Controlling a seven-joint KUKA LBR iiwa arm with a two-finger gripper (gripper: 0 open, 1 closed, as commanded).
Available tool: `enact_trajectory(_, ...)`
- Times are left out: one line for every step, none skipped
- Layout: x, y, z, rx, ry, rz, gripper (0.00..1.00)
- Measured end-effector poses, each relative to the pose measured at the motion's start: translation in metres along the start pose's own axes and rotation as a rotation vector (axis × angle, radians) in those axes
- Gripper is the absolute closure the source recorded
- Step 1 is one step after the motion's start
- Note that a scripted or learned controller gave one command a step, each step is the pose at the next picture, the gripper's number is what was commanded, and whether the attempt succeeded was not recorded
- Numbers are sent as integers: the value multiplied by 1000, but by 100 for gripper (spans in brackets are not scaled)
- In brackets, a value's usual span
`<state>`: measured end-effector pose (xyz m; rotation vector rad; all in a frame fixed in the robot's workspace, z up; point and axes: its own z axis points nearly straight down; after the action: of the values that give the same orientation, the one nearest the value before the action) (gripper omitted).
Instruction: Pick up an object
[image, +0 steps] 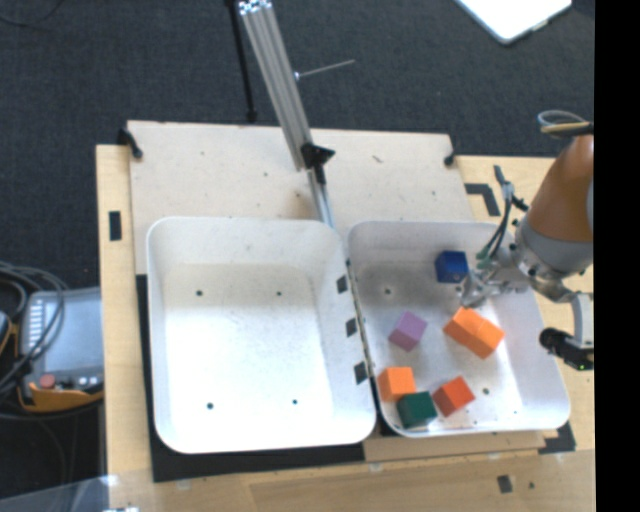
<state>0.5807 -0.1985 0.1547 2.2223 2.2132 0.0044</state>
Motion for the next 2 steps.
enact_trajectory(1, 9, -47, -1, 0, -7, 100)
enact_trajectory(0, 10, -81, 0, 0, -8, 100)
